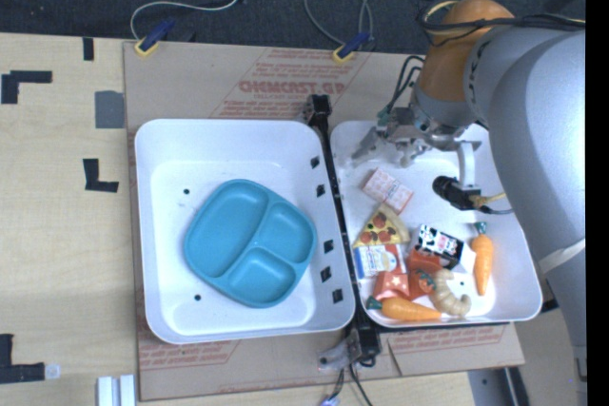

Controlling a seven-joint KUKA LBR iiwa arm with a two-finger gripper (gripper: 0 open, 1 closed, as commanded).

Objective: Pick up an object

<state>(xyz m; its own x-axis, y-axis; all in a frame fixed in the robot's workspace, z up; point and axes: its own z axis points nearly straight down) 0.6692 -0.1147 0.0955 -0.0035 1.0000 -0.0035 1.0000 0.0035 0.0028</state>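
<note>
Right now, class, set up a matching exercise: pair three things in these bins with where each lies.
Things:
1. blue divided plastic plate
2. upright orange toy carrot
3. black-and-white cow-print carton

Places:
A. right bin, by its right wall
B. left bin, middle
C. right bin, just left of the upright carrot

Pairs: 1-B, 2-A, 3-C

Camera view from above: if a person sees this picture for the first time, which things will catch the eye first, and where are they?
The big blue divided plate stands out first, lying alone in the left bin. Next comes the grey arm with its orange band, reaching in from the right over the top of the right bin. Below it, a colourful heap of small toy foods fills that bin's lower half, including two orange carrots.
</note>
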